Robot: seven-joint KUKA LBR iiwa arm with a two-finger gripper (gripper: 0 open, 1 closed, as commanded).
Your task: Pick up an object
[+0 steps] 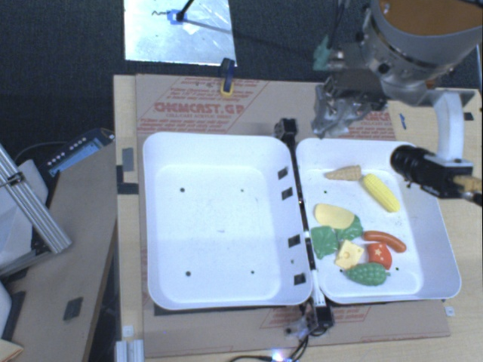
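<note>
- white plastic makes up the left bin (219, 217), which sits on the table (128, 127) and touches the right bin along the black hinge strip; i see no toys on its floor, just a few dark dots.
- right bin (434, 225), the landmark here, holds all the toys, bunched in its middle and near half.
- at that bin's left side lie a yellow flat piece (334, 216), a green leafy piece (326, 241) and a pale yellow wedge (349, 255), touching one another.
- toward its far wall sit a tan cone (344, 173) and, just to the right of it, the corn cob (381, 192), lying slantwise with clear floor around it.
- toward the near wall: a red sausage (385, 240), a red piece (379, 254) and a green bumpy piece (368, 274), close together.
- my pick is the corn cob: likely hollow plastic, light, stiff and a little slippery; take it across its narrow middle, not lengthwise.
- pincer (336, 115) hangs over the far edge of the right bin, beyond the cone, with nothing between its fingers; whether they stand apart or together i cannot tell.
</note>
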